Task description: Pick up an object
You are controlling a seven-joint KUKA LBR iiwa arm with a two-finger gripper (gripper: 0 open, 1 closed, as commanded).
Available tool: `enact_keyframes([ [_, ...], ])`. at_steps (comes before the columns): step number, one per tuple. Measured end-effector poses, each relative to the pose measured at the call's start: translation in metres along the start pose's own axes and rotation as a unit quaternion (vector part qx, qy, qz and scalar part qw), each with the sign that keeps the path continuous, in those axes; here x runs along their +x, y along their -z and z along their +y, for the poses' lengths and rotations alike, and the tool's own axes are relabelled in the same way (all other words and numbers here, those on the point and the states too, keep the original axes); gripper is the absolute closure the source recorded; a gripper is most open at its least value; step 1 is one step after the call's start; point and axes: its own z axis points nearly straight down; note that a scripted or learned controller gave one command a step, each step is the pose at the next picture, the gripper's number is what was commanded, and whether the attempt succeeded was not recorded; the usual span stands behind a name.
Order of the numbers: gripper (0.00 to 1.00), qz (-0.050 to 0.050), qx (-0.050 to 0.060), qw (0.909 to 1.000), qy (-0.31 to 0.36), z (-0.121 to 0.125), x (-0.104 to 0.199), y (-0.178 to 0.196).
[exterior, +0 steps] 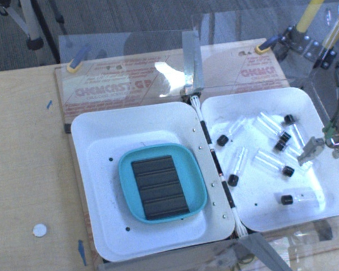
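While the gripper (pixel 309 152) pokes in over the right bin (pixel 317 106) near its right rim, arm mostly cut off, can't tell its state. Clear vials (pixel 268 162) with black caps lie scattered just left of it, glassy bodies hard to make out. Far left, left bin (pixel 94 136) holds teal tray (pixel 129 188).

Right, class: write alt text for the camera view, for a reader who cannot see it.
A robot gripper reaches in from the right over the right white bin, which holds several clear vials with black caps scattered about. The left white bin holds a teal tray with a dark ridged insert. Both bins sit on a wooden bench.
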Motion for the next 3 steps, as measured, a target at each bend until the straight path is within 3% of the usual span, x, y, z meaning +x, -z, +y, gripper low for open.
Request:
enact_keyframes([
  [1,0.00,0.000,-0.002,0.9984,0.057,0.045,-0.008,-0.101],
  [2,0.00,-0.001,-0.002,0.9974,0.072,0.051,0.009,-0.108],
  [3,1.00,-0.001,-0.005,0.9975,0.070,0.052,0.008,-0.097],
])
